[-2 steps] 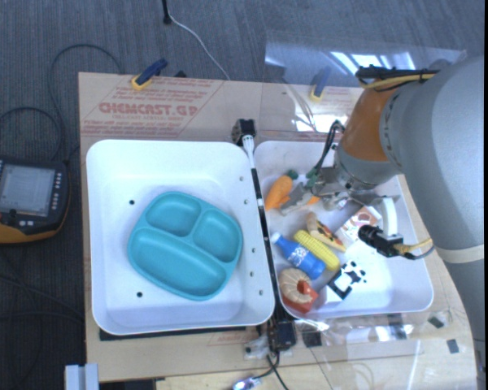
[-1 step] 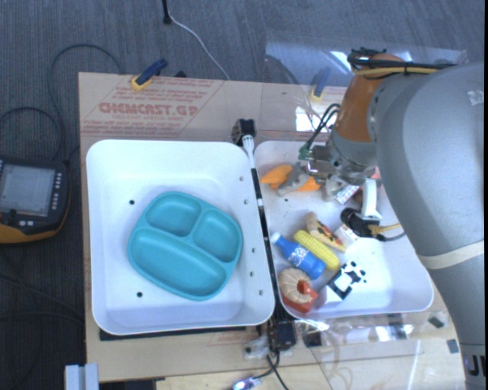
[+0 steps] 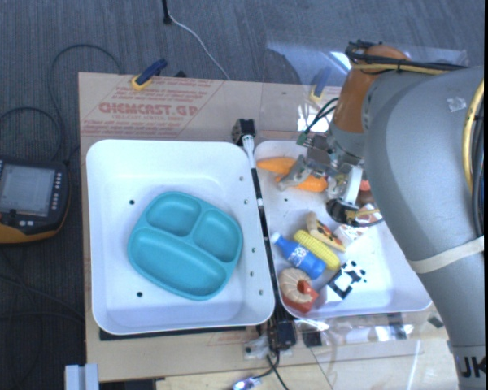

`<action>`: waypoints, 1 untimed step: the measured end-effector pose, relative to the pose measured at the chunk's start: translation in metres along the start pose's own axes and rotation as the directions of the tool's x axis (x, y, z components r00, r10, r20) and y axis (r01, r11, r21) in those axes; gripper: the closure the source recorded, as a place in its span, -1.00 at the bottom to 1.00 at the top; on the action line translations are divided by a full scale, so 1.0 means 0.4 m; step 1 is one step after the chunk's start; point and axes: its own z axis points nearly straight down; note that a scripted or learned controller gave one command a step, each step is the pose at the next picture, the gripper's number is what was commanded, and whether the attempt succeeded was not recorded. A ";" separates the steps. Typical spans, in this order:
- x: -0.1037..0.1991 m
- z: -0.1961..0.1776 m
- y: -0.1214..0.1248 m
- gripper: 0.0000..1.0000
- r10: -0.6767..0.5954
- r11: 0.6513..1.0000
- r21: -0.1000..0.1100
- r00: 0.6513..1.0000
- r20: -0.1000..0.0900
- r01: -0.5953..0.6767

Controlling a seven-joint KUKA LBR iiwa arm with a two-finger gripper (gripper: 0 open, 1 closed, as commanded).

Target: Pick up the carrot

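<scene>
Gripper point(image 3: 309, 171) low in right bin point(image 3: 390, 295), at far end, on carrot point(image 3: 278, 166) (orange shows on both sides of fingers). Corn cob point(image 3: 317, 249), blue bottle point(image 3: 298, 255), donut point(image 3: 296, 288) nearer camera. Left bin point(image 3: 114, 161) holds teal divided plate point(image 3: 186, 244).

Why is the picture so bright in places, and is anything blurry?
In the camera view, the white bins glare nearly featureless; clear plastic behind the arm reflects light; the end effector above the carrot looks slightly smeared; the blue tray stays crisp.
</scene>
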 end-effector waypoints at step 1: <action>0.000 -0.025 0.002 1.00 -0.001 1.000 -0.009 1.000 0.006 0.001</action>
